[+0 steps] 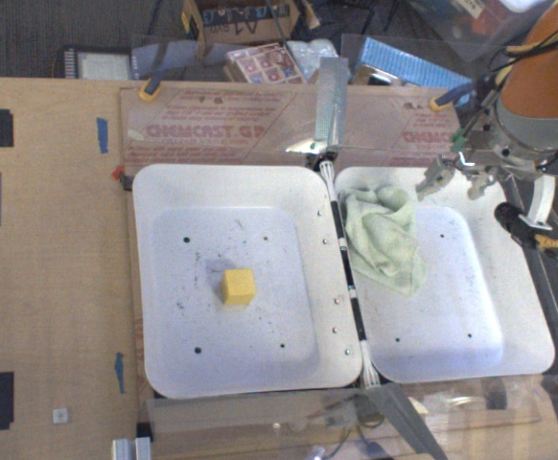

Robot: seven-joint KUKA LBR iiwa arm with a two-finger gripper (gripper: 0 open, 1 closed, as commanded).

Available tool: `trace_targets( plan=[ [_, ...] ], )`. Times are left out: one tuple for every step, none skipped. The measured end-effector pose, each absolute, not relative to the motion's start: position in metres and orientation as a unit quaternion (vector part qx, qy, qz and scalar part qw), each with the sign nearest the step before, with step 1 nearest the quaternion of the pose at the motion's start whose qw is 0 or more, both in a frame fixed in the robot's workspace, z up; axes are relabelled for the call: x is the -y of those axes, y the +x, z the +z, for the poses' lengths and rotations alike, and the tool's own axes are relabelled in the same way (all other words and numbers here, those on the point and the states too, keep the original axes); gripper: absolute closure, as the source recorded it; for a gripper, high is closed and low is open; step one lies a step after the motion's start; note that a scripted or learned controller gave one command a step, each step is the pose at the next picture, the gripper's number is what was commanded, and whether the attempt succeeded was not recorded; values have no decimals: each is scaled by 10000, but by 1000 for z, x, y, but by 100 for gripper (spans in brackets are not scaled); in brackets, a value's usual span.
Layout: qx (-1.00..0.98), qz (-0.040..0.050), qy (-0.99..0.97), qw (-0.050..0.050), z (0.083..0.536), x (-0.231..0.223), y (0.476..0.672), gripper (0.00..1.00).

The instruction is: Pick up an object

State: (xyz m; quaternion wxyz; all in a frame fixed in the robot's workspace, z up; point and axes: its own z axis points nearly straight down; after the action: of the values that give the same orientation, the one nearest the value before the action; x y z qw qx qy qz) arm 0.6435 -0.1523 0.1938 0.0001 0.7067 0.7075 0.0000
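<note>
1. A small yellow block (239, 287) sits flat, slightly toward 6 o'clock of the left bin's (164, 209) middle.
2. A pale green cloth (386, 236), crumpled, lies at the right bin's (509, 343) 10 o'clock corner.

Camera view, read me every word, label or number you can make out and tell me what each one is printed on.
"CHEMCAST GP": red print on the brown board standing behind the left bin; the last letters are uncertain.
Red print on the same board behind the right bin: partly hidden, too blurred to read.
Cardboard box beyond the board: dark label strip, too small to read.
Patterned packet: no readable text.
</note>
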Motion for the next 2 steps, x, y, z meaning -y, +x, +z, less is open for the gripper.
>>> trace_targets(
  plan=[
    [-8014, 18, 5981, 23, 90, 166, 667, 0],
    [-9252, -59, 3793, -43, 90, 155, 665, 0]
  ],
)
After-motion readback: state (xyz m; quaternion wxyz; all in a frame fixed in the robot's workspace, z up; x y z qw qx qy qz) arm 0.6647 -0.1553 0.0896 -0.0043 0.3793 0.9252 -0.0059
